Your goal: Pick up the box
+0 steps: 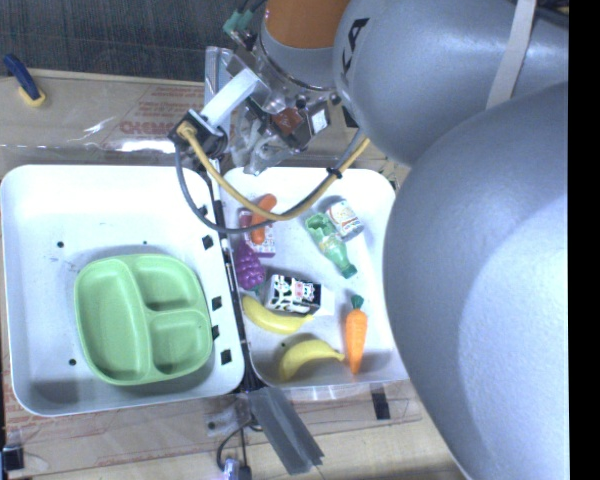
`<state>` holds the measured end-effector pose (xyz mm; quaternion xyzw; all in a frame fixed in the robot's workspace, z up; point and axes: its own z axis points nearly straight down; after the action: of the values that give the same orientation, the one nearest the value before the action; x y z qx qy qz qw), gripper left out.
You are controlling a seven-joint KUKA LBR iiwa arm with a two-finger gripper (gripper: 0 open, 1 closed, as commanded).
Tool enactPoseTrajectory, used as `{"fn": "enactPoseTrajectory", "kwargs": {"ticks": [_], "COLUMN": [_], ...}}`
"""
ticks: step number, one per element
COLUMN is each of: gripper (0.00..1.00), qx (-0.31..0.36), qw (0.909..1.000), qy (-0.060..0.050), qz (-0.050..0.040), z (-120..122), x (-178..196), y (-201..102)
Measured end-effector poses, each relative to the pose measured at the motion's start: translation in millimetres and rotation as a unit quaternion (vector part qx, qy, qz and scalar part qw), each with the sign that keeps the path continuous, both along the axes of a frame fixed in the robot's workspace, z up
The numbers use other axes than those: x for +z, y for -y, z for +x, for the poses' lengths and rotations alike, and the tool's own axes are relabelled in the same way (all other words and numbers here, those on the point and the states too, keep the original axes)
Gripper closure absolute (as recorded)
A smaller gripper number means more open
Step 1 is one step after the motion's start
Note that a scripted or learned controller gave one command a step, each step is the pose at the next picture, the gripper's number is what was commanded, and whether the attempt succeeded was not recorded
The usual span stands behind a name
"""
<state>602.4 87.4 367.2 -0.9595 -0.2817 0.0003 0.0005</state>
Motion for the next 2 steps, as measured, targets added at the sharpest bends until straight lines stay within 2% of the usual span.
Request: {"fn": "enactPoseTrajectory", "kwargs": {"ticks": [1,2], "gripper": [0.00,1.00], "qx": [0.000,0.004], "qw": [1.0000,1.0000], "qy": [-0.001,-0.002], "qz": [-0.0002,0.0001], "z": [-0.2,-0.1], "x": [-0.8,8.7], "y": [0.1,-1.6]}}
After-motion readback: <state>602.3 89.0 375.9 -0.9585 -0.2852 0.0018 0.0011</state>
